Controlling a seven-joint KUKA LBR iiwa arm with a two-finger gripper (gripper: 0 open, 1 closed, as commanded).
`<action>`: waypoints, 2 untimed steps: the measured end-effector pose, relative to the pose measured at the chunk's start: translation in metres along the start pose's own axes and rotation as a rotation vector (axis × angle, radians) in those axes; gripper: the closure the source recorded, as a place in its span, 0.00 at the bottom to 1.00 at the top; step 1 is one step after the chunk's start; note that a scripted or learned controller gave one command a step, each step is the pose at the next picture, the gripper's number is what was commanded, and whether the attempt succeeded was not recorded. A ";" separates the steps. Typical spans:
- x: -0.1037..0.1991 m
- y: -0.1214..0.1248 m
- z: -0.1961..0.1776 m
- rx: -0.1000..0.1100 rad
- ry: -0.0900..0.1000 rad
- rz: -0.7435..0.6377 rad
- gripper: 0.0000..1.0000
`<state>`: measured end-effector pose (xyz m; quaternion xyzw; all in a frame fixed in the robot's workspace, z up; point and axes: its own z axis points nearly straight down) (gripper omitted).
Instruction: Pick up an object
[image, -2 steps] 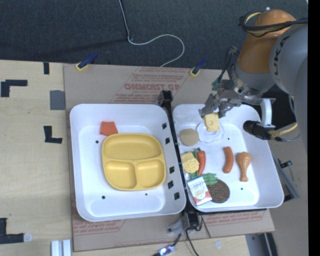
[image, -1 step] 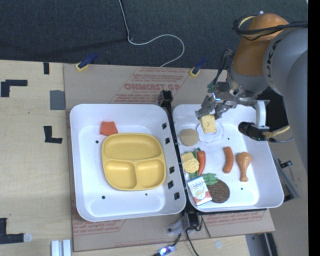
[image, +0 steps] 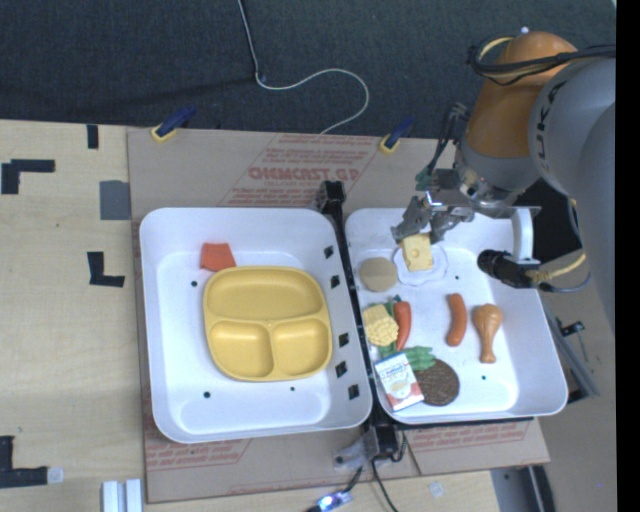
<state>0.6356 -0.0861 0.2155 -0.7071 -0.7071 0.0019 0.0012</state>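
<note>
Above the right bin (image: 530, 395), the end effector (image: 424, 222) hangs at the bin's far-left part, directly over a yellow cheese block (image: 418, 254) just below its tips; whether it is open or closed around the block cannot be told; left and below it lies a tan cookie (image: 377, 273); farther below, corn (image: 379, 325), carrot (image: 402, 322), sausage (image: 455, 318), drumstick (image: 487, 328); well left, a yellow tray (image: 268, 322) in the left bin (image: 165, 300).

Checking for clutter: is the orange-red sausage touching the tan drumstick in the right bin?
Apart. The camera view shows white bin floor between the orange-red sausage and the tan drumstick.
</note>
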 end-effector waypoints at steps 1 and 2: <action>0.005 0.002 -0.008 -0.002 0.001 -0.001 1.00; 0.001 0.012 -0.010 -0.002 0.001 -0.002 1.00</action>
